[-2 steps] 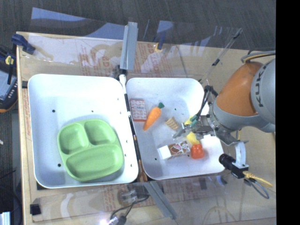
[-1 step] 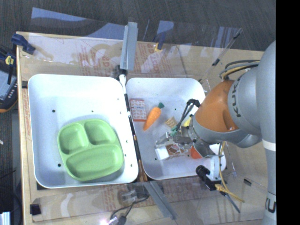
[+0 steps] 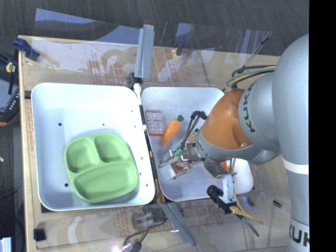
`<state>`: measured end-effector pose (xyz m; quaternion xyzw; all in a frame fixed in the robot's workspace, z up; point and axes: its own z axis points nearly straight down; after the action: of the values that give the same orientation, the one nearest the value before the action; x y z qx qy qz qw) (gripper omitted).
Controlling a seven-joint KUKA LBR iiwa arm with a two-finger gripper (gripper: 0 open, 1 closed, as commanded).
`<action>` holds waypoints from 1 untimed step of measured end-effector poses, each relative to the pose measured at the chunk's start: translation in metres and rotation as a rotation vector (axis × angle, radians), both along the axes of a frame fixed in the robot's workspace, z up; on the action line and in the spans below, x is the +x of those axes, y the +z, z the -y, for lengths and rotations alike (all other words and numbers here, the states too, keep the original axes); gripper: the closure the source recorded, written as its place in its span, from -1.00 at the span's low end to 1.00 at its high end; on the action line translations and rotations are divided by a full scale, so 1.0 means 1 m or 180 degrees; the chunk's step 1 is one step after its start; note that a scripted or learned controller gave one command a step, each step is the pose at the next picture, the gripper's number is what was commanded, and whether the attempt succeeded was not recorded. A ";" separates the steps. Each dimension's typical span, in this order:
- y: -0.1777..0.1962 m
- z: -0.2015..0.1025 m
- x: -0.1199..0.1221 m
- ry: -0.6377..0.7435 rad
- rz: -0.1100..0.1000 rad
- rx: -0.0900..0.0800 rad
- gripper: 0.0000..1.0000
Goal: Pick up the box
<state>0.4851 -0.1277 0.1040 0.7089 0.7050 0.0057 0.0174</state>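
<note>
**Reaching into the right bin, the box still lying flat**

Looking down at a slant on my desk [image 3: 79, 62], I see two shallow white bins side by side. The left bin [image 3: 47, 104] holds a green plate [image 3: 102, 167] with three compartments, lying toward the bin's near side.

The right bin [image 3: 173, 96] is where my arm [image 3: 273, 114] is working. It comes in from the right, grey with an orange band [image 3: 223, 125] above the wrist, and covers much of that bin's right half. The hand [image 3: 179, 160] hangs low over the middle of the bin, pointing toward the left wall. From this angle I cannot tell whether its fingers are spread or pressed together; I see metal parts and something small and brownish right at the tip, too blurred to name.

The box [image 3: 154, 123] is small and flat, with a red and white printed face. It lies on the bin floor near the left wall, toward the far side, well clear of the hand. Nothing is touching it.

Just beside the box, to its right, lies a carrot [image 3: 170, 132], orange with a green top, tilted so the top points up and to the right. It sits between the box and the hand, near the hand but I cannot tell if they touch.

A small red thing [image 3: 224, 166] peeks out under the wrist, mostly hidden.
</note>
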 end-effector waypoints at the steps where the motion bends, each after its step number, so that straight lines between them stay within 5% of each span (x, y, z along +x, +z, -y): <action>1: 0.014 0.002 0.004 0.0027 0.0029 -0.0014 1.00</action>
<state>0.4889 -0.1293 0.1184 0.7058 0.7080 0.0074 0.0222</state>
